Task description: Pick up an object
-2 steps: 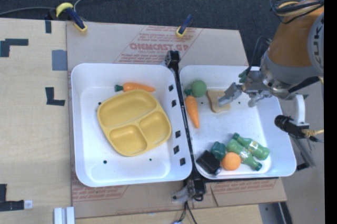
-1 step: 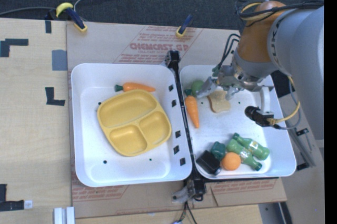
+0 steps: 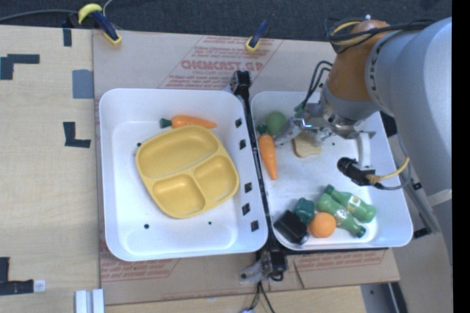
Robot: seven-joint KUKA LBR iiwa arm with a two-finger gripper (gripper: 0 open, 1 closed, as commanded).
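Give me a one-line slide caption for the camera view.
KUKA gripper over right bin by a tan block; yellow tray in left bin.

A yellow divided plate [image 3: 188, 170] and an orange carrot [image 3: 192, 122] sit in the white left bin [image 3: 117, 231]. The right bin [image 3: 393, 234] holds another orange carrot [image 3: 268, 156], green bottles [image 3: 346, 207] and an orange ball [image 3: 322, 225]
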